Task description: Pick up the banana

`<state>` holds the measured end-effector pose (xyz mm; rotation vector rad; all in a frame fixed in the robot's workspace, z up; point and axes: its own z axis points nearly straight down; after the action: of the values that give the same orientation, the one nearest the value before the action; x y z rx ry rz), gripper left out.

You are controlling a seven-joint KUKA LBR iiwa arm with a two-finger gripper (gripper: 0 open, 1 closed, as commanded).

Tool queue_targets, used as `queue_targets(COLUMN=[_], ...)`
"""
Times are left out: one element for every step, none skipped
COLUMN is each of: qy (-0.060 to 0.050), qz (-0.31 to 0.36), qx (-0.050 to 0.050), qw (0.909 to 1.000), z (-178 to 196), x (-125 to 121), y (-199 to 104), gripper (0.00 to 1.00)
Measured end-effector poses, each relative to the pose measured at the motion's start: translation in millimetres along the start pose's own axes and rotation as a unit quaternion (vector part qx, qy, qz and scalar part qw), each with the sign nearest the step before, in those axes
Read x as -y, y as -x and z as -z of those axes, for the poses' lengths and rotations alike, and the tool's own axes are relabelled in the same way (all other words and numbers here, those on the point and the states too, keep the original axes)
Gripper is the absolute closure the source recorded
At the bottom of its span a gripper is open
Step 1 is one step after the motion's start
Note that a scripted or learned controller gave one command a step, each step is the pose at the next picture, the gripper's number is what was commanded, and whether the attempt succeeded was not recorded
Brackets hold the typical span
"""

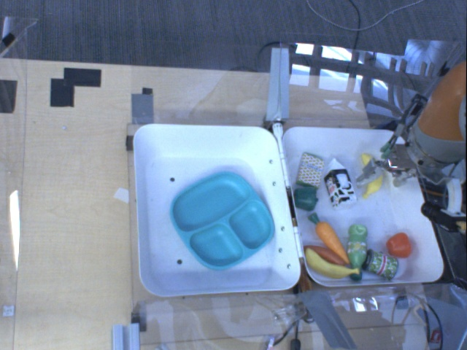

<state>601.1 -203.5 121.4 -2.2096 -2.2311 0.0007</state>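
Observation:
The banana (327,264) is yellow with dark tips and lies flat in the front left corner of the right bin (427,217), just in front of a carrot (330,237). My gripper (381,172) hangs over the back of the same bin, well behind and to the right of the banana. It is open and stands over a small yellow item (372,187); nothing is held between its fingers. The arm's orange band (445,111) shows at the right edge.
The right bin also holds a milk carton (339,184), a patterned box (311,169), a green pepper (305,195), a green bottle (357,242), a can (381,264) and a red tomato (398,245). A blue divided plate (222,228) lies in the left bin (157,166).

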Motion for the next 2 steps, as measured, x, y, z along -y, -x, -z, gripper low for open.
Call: queue_targets(qy=[-0.002, 0.003], qz=[-0.006, -0.001], qx=[-0.004, -0.002], qw=[1.0, 1.0], z=[-37, -26], x=[-69, -72], y=[-4, -6], gripper=[0.0, 1.0])
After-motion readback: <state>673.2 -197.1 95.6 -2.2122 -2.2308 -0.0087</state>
